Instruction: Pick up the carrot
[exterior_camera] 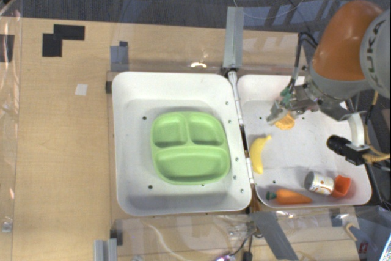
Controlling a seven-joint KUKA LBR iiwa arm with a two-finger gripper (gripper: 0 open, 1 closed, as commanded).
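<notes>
Gripper (282, 110) over a small orange piece (285, 123), grip unclear. Carrot (292, 197) far below the banana (259, 153). Better to come straight down over the middle.

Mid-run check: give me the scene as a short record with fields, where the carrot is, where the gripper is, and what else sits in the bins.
carrot: lying flat near the front edge of the right bin
gripper: over the right bin's rear part, above a small yellow-orange item, apart from the carrot
banana: right bin, by its left wall
can: on its side, right of the carrot
orange cup: beside the can
left bin: holds a green divided plate
</notes>
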